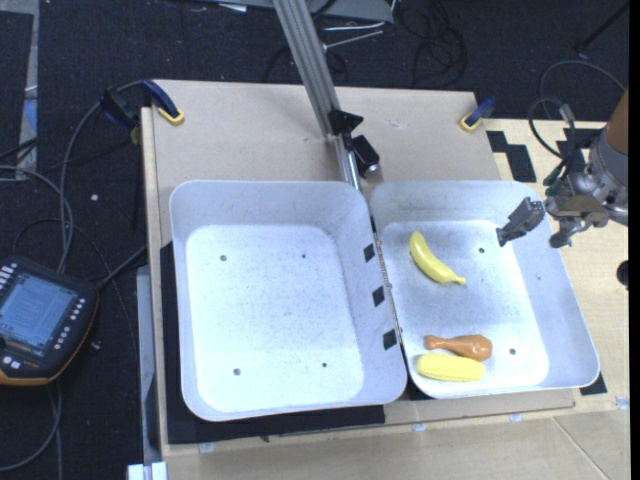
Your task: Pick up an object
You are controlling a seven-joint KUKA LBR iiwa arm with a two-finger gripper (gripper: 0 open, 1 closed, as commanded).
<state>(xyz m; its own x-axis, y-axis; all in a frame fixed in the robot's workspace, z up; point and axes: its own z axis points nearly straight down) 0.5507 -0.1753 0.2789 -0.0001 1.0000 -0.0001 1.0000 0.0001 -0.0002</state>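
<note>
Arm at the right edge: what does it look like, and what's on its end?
The arm is grey metal with an orange band above the wrist. Its tool is dark, with two black fingers on a blocky grey body, and thin dark cables run beside the wrist.

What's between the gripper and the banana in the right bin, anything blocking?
Nothing visible. The gripper sits at the right bin's far right rim; only bare bin floor separates it from the banana. The drumstick and corn lie nearer the camera.
</note>
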